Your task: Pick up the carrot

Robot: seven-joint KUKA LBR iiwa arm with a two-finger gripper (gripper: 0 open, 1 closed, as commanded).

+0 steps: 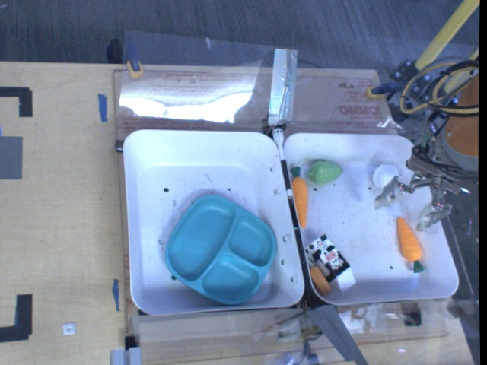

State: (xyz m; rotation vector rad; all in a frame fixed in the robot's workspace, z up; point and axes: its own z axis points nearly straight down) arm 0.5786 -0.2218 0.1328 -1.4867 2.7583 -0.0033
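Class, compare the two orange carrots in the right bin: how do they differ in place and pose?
The orange carrot by the divider lies along the bin's left wall, upright in view. The orange carrot near the gripper lies at the right side, slightly tilted. Both are orange, tapered and lying flat.

red print on cardboard, unreadable

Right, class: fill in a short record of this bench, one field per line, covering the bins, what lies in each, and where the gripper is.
left bin: blue divided plate
right bin: three carrots, green toy, black-and-white toy
carrot by divider: lies along the wall
carrot at right: just below the gripper
third carrot: partly under the black-and-white toy
gripper: over right bin, jaws open, holding nothing
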